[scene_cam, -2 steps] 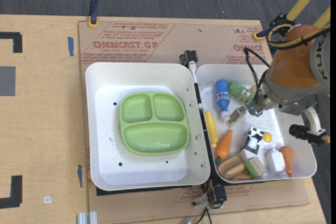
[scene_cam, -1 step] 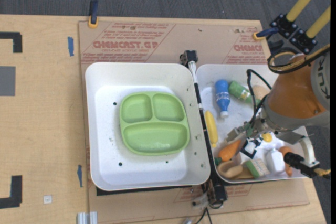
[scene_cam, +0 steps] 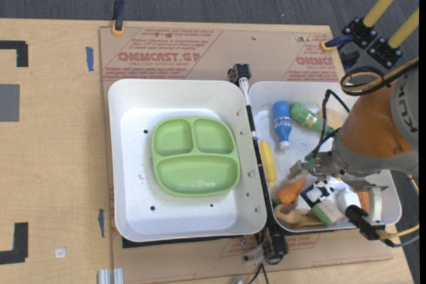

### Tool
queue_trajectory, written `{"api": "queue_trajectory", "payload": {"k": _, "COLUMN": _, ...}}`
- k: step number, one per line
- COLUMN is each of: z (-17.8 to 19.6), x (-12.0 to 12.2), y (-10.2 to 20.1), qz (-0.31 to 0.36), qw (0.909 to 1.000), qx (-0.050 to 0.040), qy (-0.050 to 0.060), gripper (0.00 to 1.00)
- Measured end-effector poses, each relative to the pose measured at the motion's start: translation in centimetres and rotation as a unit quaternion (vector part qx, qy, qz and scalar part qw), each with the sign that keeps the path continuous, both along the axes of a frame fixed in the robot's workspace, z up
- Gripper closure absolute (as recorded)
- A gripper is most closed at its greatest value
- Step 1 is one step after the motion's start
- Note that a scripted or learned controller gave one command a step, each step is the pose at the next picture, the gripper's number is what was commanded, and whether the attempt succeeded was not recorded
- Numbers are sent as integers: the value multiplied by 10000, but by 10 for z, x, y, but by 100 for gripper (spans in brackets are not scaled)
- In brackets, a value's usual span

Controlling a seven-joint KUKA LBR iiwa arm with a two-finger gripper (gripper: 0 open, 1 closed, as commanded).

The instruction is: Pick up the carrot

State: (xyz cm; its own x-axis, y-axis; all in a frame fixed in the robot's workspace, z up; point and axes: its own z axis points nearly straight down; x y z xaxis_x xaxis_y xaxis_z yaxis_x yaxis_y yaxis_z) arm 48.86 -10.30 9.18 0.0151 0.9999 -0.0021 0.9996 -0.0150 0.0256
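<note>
The carrot [scene_cam: 291, 192] is a short orange piece lying near the front left of the right bin [scene_cam: 393, 213], among other toy foods. My gripper [scene_cam: 313, 181] hangs low over that bin, just to the right of the carrot and very close to it. The grey arm with its orange band [scene_cam: 373, 133] reaches in from the right and hides part of the bin behind the gripper. Whether anything sits inside the gripper is hidden by the wrist and the clutter.
The right bin also holds a blue bottle [scene_cam: 282, 123], a green item [scene_cam: 304, 116], a yellow corn cob [scene_cam: 267, 161], a green-and-white piece [scene_cam: 326, 211] and a beige piece [scene_cam: 293, 215]. A green divided plate [scene_cam: 196, 156] lies in the left bin [scene_cam: 126, 143].
</note>
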Motion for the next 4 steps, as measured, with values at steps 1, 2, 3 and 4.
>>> {"api": "queue_trajectory", "payload": {"k": 1, "z": 10, "x": 2, "y": 3, "qz": 9, "qw": 10000, "qx": 30, "qy": -17, "gripper": 100}}
{"api": "queue_trajectory", "payload": {"k": 2, "z": 10, "x": 2, "y": 3, "qz": 11, "qw": 10000, "qx": 27, "qy": -10, "gripper": 0}}
{"api": "queue_trajectory", "payload": {"k": 3, "z": -1, "x": -5, "y": 2, "qz": -1975, "qw": 9802, "qx": 81, "qy": 91, "gripper": 0}}
{"api": "queue_trajectory", "payload": {"k": 4, "z": 93, "x": -8, "y": 102, "qz": -2462, "qw": 9691, "qx": 64, "qy": 138, "gripper": 0}}
